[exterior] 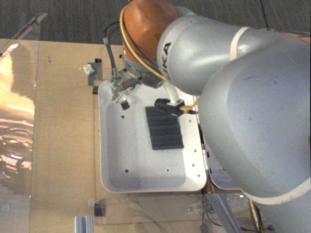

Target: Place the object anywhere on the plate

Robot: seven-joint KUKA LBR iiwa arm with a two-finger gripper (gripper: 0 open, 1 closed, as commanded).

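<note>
- The arm (233,81) is huge in the camera view, grey shells w/ the orange band up top. It covers most of the right side, so the right bin (221,177) is basically hidden, just a sliver of white rim pokes out under the arm near the bottom.
- Gripper (116,93) is at the top-left corner of the left bin (146,183), right under the orange part. It's small and cluttered w/ cables and a bracket, so I can't tell how it's set or if it's got hold of anything. Not gonna guess.
- There's a tiny dark bit (124,104) just below the gripper on the bin floor. Too small to say what it is, or if it's part of the tool.
- The object (164,127), as far as I can make out: a flat dark rectangle w/ ribs running across it, lying in the middle of the left bin, tilted a bit. Looks matte black/dark grey.
- At its top-right corner there's a black lumpy thing (165,105) touching or overlapping it. Can't tell if that's separate or part of the arm's cabling.
- No clue which thing counts as the plate tbh.
- Desk (58,130) is tan wood, w/ strong glare on the left side washing out detail.
- Small black blocks sit on the desk by the bin's top-left (95,76) and bottom-left (99,208) corners.
</note>
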